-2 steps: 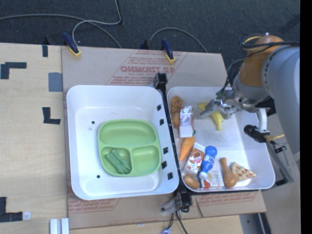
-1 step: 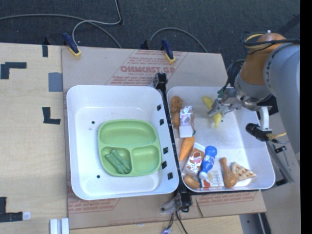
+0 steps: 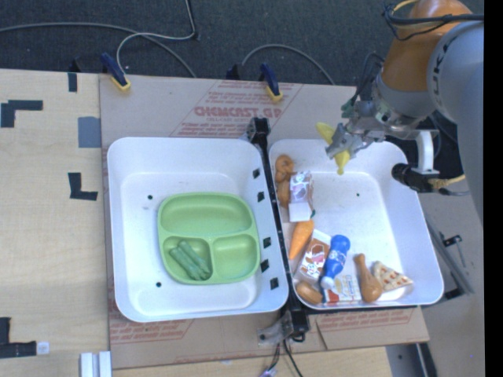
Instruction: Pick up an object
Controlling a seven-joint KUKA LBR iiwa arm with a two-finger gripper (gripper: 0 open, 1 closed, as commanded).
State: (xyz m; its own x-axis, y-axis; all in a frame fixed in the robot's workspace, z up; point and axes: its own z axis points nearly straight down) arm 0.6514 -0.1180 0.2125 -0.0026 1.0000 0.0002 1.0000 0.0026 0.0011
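Banana [image 3: 333, 145] is what you see at the gripper [image 3: 346, 142]: a yellow, curved toy fruit with a smooth plastic look, hanging over the far edge of the right bin [image 3: 409, 234]. Its long axis runs from upper left, where one tip juts out over the cardboard [image 3: 220, 112], down to lower right, where the other tip points into the bin below the fingers. You can see the fingers closed around its middle, so the gripper has hold of it. Below it, the right bin, shallow and white with rounded corners, carries a scatter of small toy foods: an orange carrot [image 3: 299, 239], a blue bottle [image 3: 335, 258], a brown drumstick [image 3: 365, 276], a pizza slice [image 3: 391, 277] and a small carton [image 3: 300, 189]. In the left bin [image 3: 130, 210] you find a light green plate [image 3: 209, 238] with three compartments, and green beans [image 3: 189, 258] lie in its lower left compartment.
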